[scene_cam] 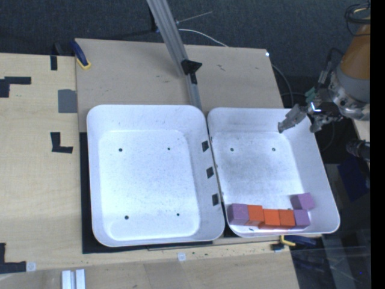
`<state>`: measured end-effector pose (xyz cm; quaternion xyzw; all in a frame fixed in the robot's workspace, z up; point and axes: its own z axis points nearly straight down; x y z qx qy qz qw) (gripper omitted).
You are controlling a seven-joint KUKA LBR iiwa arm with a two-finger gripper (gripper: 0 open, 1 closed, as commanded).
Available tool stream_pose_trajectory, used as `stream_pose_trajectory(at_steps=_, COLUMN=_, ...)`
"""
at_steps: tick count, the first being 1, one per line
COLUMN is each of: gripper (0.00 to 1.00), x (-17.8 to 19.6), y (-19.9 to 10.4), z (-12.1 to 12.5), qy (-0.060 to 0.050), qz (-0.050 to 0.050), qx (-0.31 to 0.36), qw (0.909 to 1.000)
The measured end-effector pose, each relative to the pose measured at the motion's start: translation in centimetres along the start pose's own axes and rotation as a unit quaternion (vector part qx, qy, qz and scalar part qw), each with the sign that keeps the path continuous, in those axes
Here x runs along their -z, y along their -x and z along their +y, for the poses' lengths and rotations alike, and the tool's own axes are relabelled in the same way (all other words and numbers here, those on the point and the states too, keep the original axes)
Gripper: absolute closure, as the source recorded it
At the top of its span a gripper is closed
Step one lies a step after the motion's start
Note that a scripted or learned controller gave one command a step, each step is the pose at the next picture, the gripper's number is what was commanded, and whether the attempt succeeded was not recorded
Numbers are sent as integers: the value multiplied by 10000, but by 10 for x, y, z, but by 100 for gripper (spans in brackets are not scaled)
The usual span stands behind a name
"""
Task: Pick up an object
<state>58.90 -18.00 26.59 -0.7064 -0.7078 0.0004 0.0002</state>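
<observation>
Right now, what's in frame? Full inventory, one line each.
Shallow white plastic bins: 2, white, side by side on the bench; left bin, right bin.
Purple foam blocks: 3, purple, near edge of the right bin; one at the row's left end, two at its right end.
Orange foam blocks: 2, orange, between the purple ones in that row.
Grey metal strut: 1, grey, slanting down from the top toward the gap between the bins.
Black clips: 3, black, along the seam between the bins.
Arm: 1, grey with an orange band, at right.
Pincer: 1, grey, over the right bin's far right corner.
</observation>
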Motion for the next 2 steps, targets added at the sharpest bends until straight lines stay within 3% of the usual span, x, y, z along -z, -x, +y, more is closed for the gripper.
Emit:
stream_pose_trajectory(at_steps=1, gripper=0, x=-90, y=-53, z=-46, qy=-57, qz=22, qx=3, qw=10000)
stream_pose_trajectory(at_steps=2, gripper=0, x=-74, y=-128, z=-89, qy=-19, qz=20, qx=24, qw=10000)
